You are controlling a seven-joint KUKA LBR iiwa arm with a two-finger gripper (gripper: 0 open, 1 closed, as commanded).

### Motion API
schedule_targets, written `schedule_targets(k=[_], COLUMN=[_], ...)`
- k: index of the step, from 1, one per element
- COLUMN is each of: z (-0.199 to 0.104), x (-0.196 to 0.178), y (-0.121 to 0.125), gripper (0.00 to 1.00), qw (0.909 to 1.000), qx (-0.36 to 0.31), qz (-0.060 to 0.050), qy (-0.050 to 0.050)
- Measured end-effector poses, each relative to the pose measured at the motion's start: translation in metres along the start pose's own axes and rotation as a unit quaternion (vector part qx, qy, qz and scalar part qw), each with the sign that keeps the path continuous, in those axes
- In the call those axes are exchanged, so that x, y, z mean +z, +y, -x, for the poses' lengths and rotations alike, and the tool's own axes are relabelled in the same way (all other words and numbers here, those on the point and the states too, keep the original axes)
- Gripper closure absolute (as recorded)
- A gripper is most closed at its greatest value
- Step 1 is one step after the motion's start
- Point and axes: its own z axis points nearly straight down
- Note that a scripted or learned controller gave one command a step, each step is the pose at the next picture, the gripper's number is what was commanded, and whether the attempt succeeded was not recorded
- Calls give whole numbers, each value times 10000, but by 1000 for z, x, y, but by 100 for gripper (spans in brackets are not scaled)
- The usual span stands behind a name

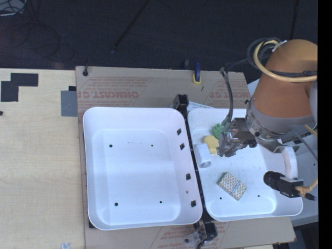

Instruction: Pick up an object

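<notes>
Camera view, looking down at a slant, showed the gripper point(226, 145) low in the right bin point(249, 214), toward its rear left part, just beside a yellow block point(210, 141) and a green piece point(218, 129). Whether its jaws were spread or pressed together could not be told, and nothing was seen held between them. The yellow block, the likeliest target, lay close to the wall next to the left bin point(135, 191). It looked small, light and perhaps soft, so a gentle pinch across its shorter sides seemed the best hold, though the green piece close behind it might get caught as well. The right bin also held a white cylinder point(203, 156) just in front of the block, smooth and apt to roll, and a flat patterned packet point(232, 185) nearer the front, apart from the gripper. The left bin showed bare white floor.
</notes>
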Motion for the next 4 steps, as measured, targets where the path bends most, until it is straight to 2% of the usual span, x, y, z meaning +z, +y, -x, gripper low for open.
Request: schedule_targets(k=[1, 2, 3, 4], z=[70, 0, -50, 52], x=[40, -21, -38, 22], y=[-27, 14, 55, -7], gripper=[100, 100, 100, 100], qw=[10000, 10000, 10000, 10000], qx=[60, -16, -6, 73], qz=[4, 67, 55, -9], qy=[-13, -2, -2, -9])
